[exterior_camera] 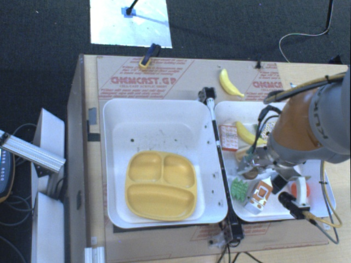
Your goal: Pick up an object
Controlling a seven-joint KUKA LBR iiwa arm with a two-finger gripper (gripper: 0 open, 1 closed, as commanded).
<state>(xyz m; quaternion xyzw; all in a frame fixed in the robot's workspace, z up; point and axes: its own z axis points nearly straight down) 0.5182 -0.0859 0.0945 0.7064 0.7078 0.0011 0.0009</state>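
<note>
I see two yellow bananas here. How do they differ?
The yellow banana on the cardboard bench top lies outside the bins, above the right white bin; the yellow banana inside that bin lies among other items. The first shows whole, in the open; the second is partly covered by the grey arm with the orange band. The first curves down to the right beside printed red lettering; the second lies next to a red-and-white card. Both are yellow and curved.

Arm (pixel 323 119) enters from the right, grey link high in frame; orange band (pixel 293 127) sits just above the wrist, angled down and to the left; dark cables loop along the band's left side; gripper (pixel 253 166) hangs low at the wrist's end, pointing down-left; metallic parts there blurred, detail unclear.
</note>
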